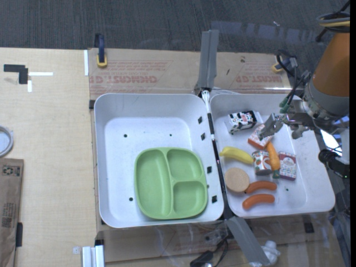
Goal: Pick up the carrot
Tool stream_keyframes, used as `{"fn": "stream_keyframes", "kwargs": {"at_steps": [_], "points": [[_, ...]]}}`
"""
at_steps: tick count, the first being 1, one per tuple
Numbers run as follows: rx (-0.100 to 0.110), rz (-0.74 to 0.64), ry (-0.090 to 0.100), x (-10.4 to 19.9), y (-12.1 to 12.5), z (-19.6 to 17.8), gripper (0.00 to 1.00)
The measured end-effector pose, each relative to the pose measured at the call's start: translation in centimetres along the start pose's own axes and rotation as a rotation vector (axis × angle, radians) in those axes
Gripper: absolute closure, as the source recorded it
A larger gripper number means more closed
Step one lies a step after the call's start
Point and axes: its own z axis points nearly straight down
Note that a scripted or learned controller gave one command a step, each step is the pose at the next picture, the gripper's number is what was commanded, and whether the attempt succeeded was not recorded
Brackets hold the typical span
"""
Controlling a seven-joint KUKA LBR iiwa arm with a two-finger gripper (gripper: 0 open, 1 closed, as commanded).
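The carrot (pixel 273 156), small and orange, lay in the right bin (pixel 311 204) a little right of its middle, standing nearly end-on to the camera with its top pointing toward my gripper (pixel 272 126). My gripper hung just above that top end, reaching in from the right, and how wide its fingers stood I could not tell. The carrot was not between them.

Touching the carrot's left side was a small can (pixel 261 162) with a printed label too blurred to read. On its right lay a little red and white carton (pixel 287 166), its writing also too small to make out. Just above the carrot, partly under my gripper, sat a red and white packet (pixel 258 137). Farther back was a white box with black cow-like patches (pixel 242 120).

To the left of the can lay a yellow banana (pixel 236 155), and below it a round tan disc like a cookie (pixel 237 179). Two orange-red sausages (pixel 259 194) lay side by side near the bin's front edge.

The left bin (pixel 111 149) held a green divided plate (pixel 170 182) with three compartments. Behind both bins ran a brown cardboard strip (pixel 144 71) printed in red; the lettering appeared upside down and I could not read it reliably. Above my wrist sat the arm's orange band (pixel 334 65).
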Motion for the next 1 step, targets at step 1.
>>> {"fn": "stream_keyframes", "kwargs": {"at_steps": [1], "points": [[-0.002,-0.149,0.001,-4.72,1.98,12.08,0.00]]}}
